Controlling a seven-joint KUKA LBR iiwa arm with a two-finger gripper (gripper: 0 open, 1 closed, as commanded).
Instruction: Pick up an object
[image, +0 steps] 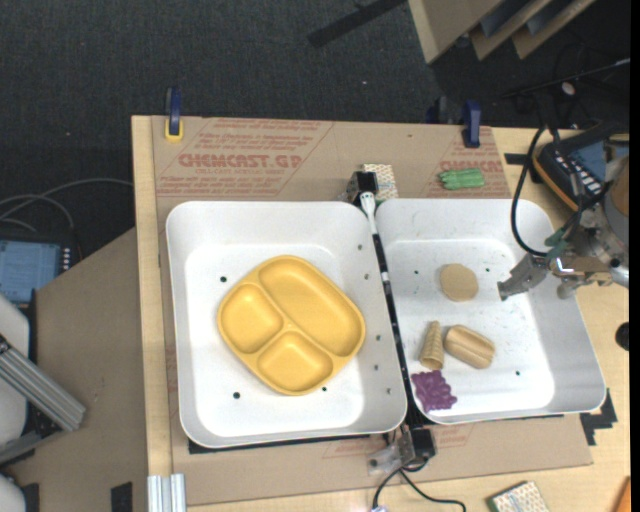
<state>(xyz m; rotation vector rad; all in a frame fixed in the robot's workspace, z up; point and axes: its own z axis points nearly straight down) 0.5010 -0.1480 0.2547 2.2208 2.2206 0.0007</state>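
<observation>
in the right bin (560, 385) lie four small things: a round tan disc (459, 282) toward the middle of the floor, a pale ridged cone (431, 345) below it, a short wooden cylinder (468, 346) just beside the cone on its right and seemingly touching it, and a purple cluster (434, 390) near the bin's lower left corner, close under the cone. the disc lies apart from the other three. the gripper (545, 272) hangs over the right half of this bin, to the right of the disc and well apart from it, at about the disc's height in the picture. one grey finger (518, 279) slants down and left toward the disc, its tip short of it; a second shape sits further right by the bin's rim, so the fingers look spread apart, with nothing between them. the arm's wrist and dark cables sit at the frame's right edge above the bin's far right corner. the left bin (190, 330) holds a yellow divided plate (290, 324) with three compartments, lying flat and turned at an angle, in the middle of the floor. both bins rest side by side on a brown board (250, 150) printed with red lettering. a small green object (461, 180) lies on the board just beyond the right bin, and clamps (174, 114) grip the board's far edge.
</observation>
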